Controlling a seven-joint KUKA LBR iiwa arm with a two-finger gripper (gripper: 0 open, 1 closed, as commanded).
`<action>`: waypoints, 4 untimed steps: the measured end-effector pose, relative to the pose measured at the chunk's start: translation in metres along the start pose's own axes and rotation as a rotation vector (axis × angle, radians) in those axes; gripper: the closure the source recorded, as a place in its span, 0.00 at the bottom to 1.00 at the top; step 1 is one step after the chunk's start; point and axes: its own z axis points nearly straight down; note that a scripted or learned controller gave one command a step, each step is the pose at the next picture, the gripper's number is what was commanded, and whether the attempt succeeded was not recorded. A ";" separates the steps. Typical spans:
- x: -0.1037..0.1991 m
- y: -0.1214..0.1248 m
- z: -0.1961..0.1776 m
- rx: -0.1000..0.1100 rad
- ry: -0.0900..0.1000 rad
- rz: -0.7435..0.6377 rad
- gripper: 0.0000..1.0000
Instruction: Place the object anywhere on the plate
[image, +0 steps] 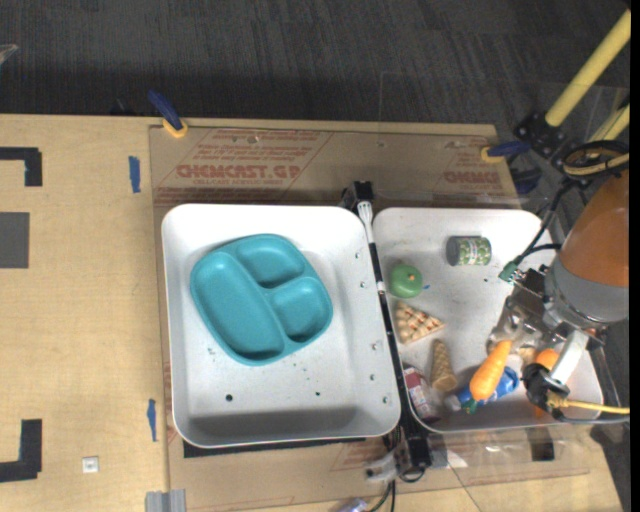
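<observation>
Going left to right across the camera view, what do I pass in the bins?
Blue plate in the left bin → green apple → waffle piece → green can → orange carrot → gripper.

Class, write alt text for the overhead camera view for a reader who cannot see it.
A robot arm's hand reaches into the right white bin, which holds toy foods including a carrot, green apple and can. The left bin holds a teal divided plate.
</observation>
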 end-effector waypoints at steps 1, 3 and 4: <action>0.091 -0.039 -0.038 -0.002 0.005 -0.046 1.00; 0.176 -0.122 -0.080 -0.001 0.001 0.005 0.00; 0.202 -0.142 -0.005 0.005 -0.004 0.326 0.00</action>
